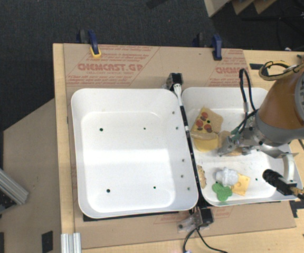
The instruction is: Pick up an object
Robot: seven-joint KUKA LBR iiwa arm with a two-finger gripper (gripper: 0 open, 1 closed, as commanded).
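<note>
Fingers of the two-finger gripper [230, 145] are down inside the right-hand shallow white plastic bin [257, 95], but the grey wrist and orange-banded arm hide too much of them: I cannot tell how far apart they are, nor whether anything sits between them. Just beyond the tips, toward the middle divider, lies a tan wedge-shaped toy with dark red spots [207, 122], and below it, touching or nearly so, a pale yellow flat block [205, 142]. Either looks the likeliest target. Further from the tips, toward the bin's near edge, a whitish crumpled piece [226, 176], a small green lump [222, 192] and a yellow square tile [241, 185] sit bunched together. To do this step well, I judge the tips should straddle one item alone, settle low against the bin floor, close squarely, then lift straight up.
</note>
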